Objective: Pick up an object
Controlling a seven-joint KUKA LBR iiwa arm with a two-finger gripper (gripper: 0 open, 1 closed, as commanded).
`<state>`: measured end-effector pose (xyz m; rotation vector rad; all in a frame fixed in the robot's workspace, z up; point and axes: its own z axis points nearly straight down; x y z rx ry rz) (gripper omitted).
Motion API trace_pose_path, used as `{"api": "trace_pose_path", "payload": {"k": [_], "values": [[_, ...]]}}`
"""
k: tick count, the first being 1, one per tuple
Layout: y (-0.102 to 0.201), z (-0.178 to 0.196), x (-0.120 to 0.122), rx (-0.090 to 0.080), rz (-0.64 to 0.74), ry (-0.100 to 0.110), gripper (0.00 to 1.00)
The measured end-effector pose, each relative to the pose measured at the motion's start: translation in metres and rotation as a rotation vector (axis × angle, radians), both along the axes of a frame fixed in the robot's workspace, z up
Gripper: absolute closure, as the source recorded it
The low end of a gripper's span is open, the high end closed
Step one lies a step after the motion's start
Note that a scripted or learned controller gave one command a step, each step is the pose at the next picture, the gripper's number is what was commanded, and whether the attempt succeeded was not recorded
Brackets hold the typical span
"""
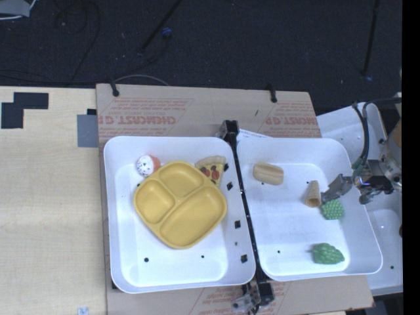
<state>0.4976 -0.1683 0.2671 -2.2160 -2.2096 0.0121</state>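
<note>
A dark floor lies behind a bench bearing two white bins. In the left bin (125, 254) sits a yellow divided plate (180, 204); up and left of the plate is a small white and red ball (146, 165), up and right of it a pizza slice toy (212, 168). Right of the plate, in the right bin (289, 254), lie a tan bread roll (268, 173), a small tan cone piece (313, 193), a light green bumpy piece (333, 209) and a darker green leafy piece (327, 253). The gripper (341, 186) hangs just above the light green piece; whether its fingers are spread cannot be told.

Two white bins side by side on cardboard sheet (197, 113) w/ red print, black divider (241, 209) btwn them. Left bin (125, 254), right bin (357, 254). Light wood bench (46, 209) at left; dark floor w/ cables (164, 25) behind.
</note>
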Motion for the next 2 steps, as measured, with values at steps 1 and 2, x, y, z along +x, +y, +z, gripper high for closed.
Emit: {"api": "trace_pose_path", "payload": {"k": [1,2], "values": [[0.000,0.006,0.002,-0.002,0.003,-0.011,0.00],[0.004,-0.046,-0.008,0.000,0.003,-0.006,0.00]]}}
